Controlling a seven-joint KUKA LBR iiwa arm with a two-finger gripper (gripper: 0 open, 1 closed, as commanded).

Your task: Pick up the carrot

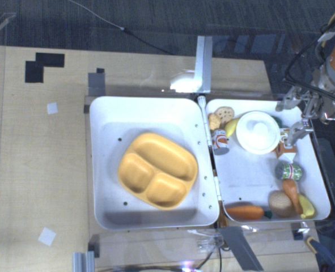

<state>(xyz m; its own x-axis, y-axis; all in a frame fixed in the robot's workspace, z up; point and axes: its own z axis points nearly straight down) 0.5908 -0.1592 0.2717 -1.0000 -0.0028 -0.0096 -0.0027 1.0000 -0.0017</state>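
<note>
- White plastic formed both bins on the bench; the left bin carried a yellow divided tray, lying slightly tilted near its middle.
- The right bin held the clutter: a white bowl near its far edge, with a cookie and a banana by the far left corner.
- A small can stood against the left wall of that bin, just beside the divider.
- The carrot lay flat along the near edge of the right bin, towards its near left corner, orange and pointing sideways.
- Near the near right corner sat a brownish round item, a second orange piece, a yellow piece and a green-and-white can.
- The gripper hung over the far right corner of the right bin, well apart from the carrot; whether its pincer was apart or together, I could not tell.
</note>
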